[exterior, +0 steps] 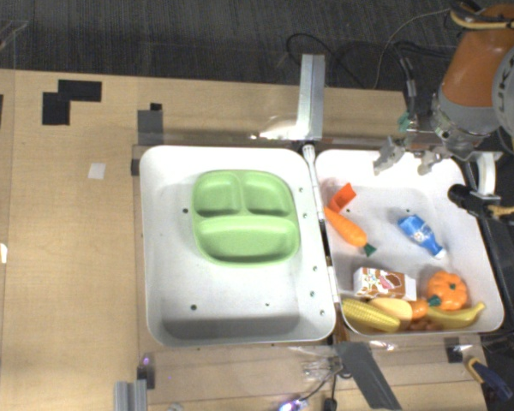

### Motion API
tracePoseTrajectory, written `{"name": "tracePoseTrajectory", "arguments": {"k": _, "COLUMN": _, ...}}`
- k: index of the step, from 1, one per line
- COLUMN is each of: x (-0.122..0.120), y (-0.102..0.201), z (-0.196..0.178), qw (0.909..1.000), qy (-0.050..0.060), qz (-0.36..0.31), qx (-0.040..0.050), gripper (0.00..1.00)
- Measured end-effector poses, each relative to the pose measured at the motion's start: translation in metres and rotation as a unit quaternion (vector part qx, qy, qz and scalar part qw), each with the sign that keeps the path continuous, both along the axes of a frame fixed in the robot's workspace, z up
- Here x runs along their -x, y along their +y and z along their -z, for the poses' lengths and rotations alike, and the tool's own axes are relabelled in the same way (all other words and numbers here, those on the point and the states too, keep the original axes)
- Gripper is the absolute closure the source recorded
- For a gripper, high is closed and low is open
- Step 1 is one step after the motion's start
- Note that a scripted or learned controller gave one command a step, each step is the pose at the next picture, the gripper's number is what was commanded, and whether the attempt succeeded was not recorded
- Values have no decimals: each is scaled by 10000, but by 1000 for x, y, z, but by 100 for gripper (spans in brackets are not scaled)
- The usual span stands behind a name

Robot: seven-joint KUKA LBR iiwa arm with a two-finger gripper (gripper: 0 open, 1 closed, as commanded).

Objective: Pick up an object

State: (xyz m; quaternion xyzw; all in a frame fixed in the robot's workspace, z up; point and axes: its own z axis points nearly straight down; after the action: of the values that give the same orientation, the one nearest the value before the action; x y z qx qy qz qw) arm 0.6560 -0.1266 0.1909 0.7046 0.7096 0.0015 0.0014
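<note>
A wooden bench [60, 229] carries two shallow white bins side by side, seen from above at a slant. The left bin [167, 255] holds a green divided plate [242, 214], upside up, lying a little toward the bin's far edge and its right wall. The right bin [385, 204] holds the small toys. An orange wedge [343, 195] lies near the bin's far left corner, with a carrot [348, 229] just beside it along the left wall. A blue bottle [421, 234] lies on its side near the middle of the bin, apart from the rest. Along the near edge sit a small printed box [380, 282], a corn cob [373, 315] in the near left corner, a pumpkin [446, 289] toward the near right corner, and a banana [457, 317] at the near wall below the pumpkin; these four crowd together, some touching. The grey arm [480, 67] with its orange band reaches in from the right. Its hand [408, 158] hangs over the far edge of the right bin, fingers spread apart and holding nothing, well apart from every toy.
</note>
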Motion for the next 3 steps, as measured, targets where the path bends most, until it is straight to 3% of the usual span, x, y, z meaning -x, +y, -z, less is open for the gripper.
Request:
{"name": "tracePoseTrajectory", "arguments": {"k": 1, "x": 51, "y": 29, "z": 96, "qw": 9993, "qy": -6, "qz": 372, "qx": -3, "gripper": 0}}
{"name": "tracePoseTrajectory", "arguments": {"k": 2, "x": -7, "y": 29, "z": 102, "qw": 9999, "qy": 73, "qz": -155, "qx": 21, "gripper": 0}}
{"name": "tracePoseTrajectory", "arguments": {"k": 3, "x": 27, "y": -33, "z": 53, "qw": 9962, "qy": -10, "qz": -871, "qx": 13, "gripper": 0}}
